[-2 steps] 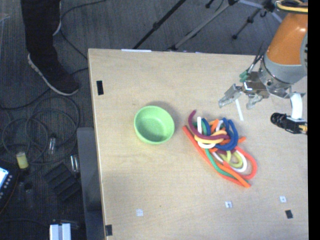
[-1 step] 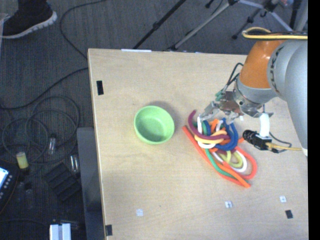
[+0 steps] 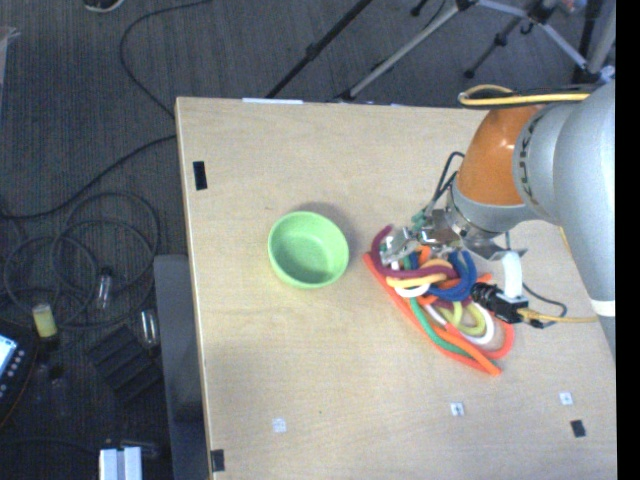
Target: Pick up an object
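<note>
While the arm [image 3: 560,168] bends in from the right, its gripper [image 3: 408,246] sits low on the cord tangle [image 3: 445,303]; grip unclear.

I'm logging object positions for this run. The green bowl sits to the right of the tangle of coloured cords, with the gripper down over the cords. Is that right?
Not quite. In the camera view the green bowl sits to the left of the tangle of coloured cords, apart from it. The rest holds: the gripper is down over the cords' upper left end.
</note>
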You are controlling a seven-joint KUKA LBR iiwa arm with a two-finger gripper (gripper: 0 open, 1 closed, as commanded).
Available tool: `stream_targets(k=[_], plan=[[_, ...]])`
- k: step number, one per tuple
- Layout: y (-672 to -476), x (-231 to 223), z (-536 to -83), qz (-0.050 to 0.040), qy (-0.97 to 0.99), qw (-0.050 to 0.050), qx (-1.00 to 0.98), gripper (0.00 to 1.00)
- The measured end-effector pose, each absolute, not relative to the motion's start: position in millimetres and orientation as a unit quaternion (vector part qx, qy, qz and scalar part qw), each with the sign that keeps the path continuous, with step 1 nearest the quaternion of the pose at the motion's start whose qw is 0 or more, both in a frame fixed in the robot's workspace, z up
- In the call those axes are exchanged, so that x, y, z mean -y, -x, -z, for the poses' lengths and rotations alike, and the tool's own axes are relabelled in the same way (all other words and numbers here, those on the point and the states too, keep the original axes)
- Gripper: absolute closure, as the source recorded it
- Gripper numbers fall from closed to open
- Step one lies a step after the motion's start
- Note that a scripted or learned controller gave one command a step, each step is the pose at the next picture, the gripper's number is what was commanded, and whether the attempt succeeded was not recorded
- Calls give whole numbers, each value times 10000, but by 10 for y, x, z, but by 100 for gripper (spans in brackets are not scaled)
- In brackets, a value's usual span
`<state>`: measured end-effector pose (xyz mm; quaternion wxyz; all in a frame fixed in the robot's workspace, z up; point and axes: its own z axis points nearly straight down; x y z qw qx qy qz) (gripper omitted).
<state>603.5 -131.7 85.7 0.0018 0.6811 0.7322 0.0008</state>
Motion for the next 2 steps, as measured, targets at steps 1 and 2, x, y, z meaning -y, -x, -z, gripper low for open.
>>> stream_targets(k=[1,2], plan=[[-6037,1307,-940,-26,-6815,8,-7318,100],[-5968,1092,-2266,20,-6667,-18,-7453,100]])
